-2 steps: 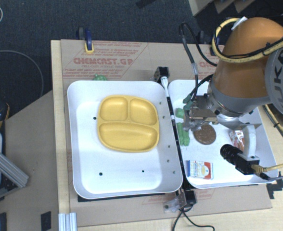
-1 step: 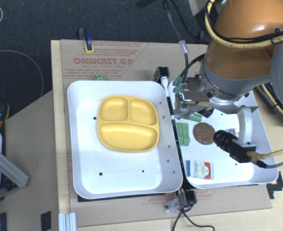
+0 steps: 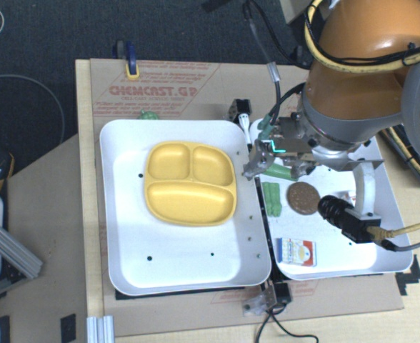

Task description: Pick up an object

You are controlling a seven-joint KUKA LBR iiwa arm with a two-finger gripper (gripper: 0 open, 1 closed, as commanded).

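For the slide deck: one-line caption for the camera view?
Gripper low over right bin near green object; yellow tray in left bin.

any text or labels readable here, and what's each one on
"CHEMCAST" then what looks like "GP", in red capitals: on the brown board under the bins, above the left bin.
Smaller red print just beneath it on the board: too blurred to read.
Small card with a red and blue picture in the right bin: print too small to read.

Yellow divided plate (image 3: pixel 191 183), white bins (image 3: pixel 124 213), brown disc (image 3: pixel 303 197).
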